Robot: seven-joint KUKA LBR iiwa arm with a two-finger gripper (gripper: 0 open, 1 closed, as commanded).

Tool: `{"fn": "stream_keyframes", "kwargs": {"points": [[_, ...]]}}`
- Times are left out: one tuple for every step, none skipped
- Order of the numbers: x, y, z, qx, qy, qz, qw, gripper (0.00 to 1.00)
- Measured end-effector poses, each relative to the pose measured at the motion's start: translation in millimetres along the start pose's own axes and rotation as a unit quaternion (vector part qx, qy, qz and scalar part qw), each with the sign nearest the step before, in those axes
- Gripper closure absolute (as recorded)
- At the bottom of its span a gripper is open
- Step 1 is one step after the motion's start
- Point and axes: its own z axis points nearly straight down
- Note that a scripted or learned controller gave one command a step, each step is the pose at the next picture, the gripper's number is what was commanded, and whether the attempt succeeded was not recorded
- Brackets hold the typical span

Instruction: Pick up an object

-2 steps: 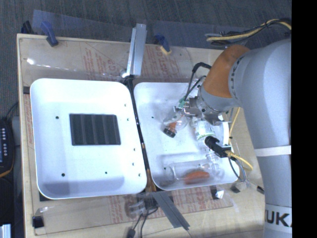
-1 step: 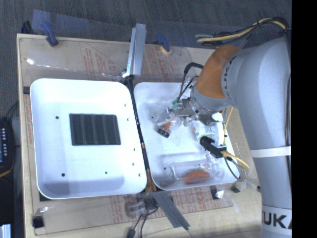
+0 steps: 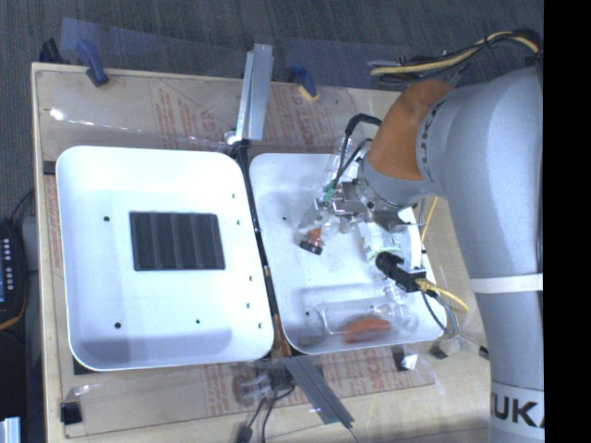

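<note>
Arm: grey KUKA arm with orange band (image 3: 406, 137) reaches over the right shallow white bin (image 3: 277, 192).
End effector: metal two-finger end effector (image 3: 337, 201) sits low in that bin; whether it is spread or pinching, I cannot tell.
Nearest object: small reddish-brown and dark object (image 3: 312, 241) lies on the bin floor just beside the end effector, apart from it.
Other object: clear plastic tube with an orange insert (image 3: 360, 324) lies near the bin's front wall.
Handling: small object likely light, stiff; grip across its narrow middle.
Left bin: white bin with dark ribbed rectangular panel (image 3: 176, 241).
</note>
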Motion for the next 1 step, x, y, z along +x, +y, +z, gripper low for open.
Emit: {"fn": "stream_keyframes", "kwargs": {"points": [[77.0,56.1,-71.8,0.001,0.004,0.017,0.9999,1.00]]}}
